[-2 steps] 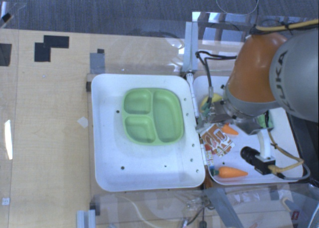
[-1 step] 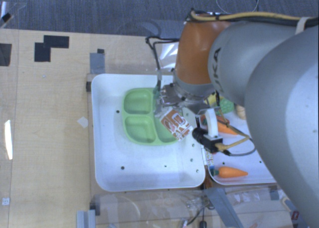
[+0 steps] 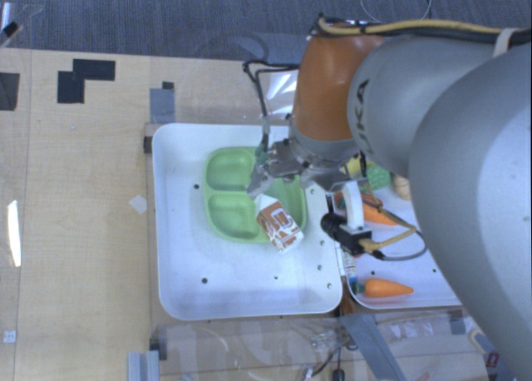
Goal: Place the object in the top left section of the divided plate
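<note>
Covering divided plate (image 3: 233,196) right section: gripper (image 3: 264,173), carton (image 3: 279,225).

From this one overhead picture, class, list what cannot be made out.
- Tool: blurred; finger state unclear.
- Right bin: the arm covers most of it.
- Green divided plate: right section partly hidden by tool and brown-and-white packet.
- Packet print: too small to read.
- Carrot: the bin's other contents mostly covered.

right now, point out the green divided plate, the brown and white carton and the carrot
green divided plate (image 3: 230,170): camera view, on its top left section
brown and white carton (image 3: 279,225): camera view, on its printed face
carrot (image 3: 384,289): camera view, on its orange body
</note>
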{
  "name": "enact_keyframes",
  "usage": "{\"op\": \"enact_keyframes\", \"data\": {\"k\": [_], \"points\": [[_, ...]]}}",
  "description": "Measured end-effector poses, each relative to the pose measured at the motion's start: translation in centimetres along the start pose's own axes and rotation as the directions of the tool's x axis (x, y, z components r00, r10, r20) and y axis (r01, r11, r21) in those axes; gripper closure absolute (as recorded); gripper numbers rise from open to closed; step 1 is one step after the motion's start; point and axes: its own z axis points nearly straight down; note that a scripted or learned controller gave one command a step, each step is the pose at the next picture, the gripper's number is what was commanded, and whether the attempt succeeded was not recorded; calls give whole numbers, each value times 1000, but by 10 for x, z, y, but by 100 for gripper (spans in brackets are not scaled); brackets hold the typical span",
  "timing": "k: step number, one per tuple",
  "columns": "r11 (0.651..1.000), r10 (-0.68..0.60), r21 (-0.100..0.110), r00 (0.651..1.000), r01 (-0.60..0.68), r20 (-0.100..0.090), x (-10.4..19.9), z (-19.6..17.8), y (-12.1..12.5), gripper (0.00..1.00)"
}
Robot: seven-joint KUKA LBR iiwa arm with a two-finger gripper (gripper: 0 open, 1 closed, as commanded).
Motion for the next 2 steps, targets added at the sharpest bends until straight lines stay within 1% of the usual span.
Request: {"op": "enact_keyframes", "data": {"k": [1,2], "points": [[997,-80,-4,997,80,0,-20,-30,42,0],[996,-89,-6,996,89,1,-17,-40,43,100]]}}
